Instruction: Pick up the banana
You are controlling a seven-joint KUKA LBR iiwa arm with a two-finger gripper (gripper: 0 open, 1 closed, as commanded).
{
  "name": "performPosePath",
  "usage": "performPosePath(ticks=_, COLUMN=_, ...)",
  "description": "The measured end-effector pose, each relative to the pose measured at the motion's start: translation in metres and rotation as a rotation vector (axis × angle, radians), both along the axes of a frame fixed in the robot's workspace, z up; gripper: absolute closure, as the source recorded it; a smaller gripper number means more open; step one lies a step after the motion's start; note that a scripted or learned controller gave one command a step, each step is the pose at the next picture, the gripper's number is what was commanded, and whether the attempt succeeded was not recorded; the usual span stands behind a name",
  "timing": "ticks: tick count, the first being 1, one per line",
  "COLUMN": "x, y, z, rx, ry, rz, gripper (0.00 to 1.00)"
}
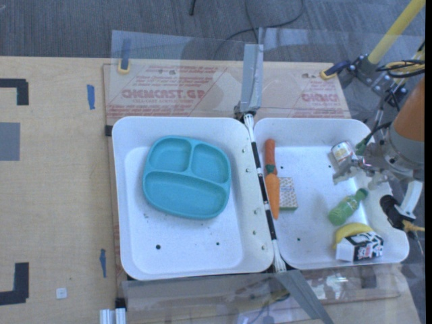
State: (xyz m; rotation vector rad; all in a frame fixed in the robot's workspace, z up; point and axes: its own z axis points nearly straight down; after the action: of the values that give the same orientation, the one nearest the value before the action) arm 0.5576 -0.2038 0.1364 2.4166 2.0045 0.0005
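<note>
Camera view | gripper over right bin | grip unclear | banana apart

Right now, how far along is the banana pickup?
Nothing looks done yet: the banana lies in the right bin, tucked against the milk carton near the green bottle. The gripper hovers beyond the bottle. Reaching, grasping and lifting remain.

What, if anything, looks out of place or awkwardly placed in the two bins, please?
The banana is wedged in the right bin's lower right corner, partly covered by a small carton. The carrot lies along the divider edge. Nothing looks spilled.
</note>
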Motion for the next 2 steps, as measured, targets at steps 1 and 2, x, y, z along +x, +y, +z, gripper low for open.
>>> performPosePath(ticks=1, x=0.024, y=0.025, z=0.029, rx=0.0, ry=0.0, rz=-0.242, gripper=0.0)
performPosePath(ticks=2, x=-0.051, y=0.064, z=0.001, rx=0.002, ry=0.005, rz=-0.144, gripper=0.0)
